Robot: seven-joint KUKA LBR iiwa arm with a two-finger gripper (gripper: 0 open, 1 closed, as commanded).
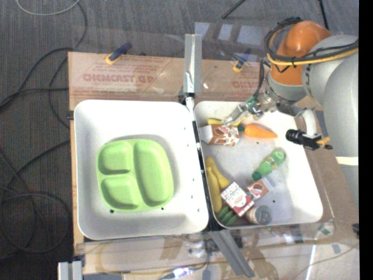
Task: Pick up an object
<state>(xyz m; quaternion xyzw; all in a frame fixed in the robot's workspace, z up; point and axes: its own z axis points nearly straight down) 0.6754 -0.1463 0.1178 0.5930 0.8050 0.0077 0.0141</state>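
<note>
Here your arm comes in from the right, its orange band sitting over the far right corner of the right bin, and it bends down toward that bin's far edge. The gripper hangs low over the bin's far left part, just above a small brown-and-white carton and beside the toy carrot. You cannot tell from this angle how the pincer stands; nothing is seen between its tips.

The things to pick all lie in the right bin: the carrot near the far wall, the brown-and-white carton just left of it, a green bottle tilted in the middle, a yellow banana along the left wall, a red-and-white box beside it, and a small jar with a grey lid at the near edge.

The left bin holds a green divided plate with three compartments. Both bins rest on a brown cardboard sheet held by clips, over grey carpet crossed by black cables.
</note>
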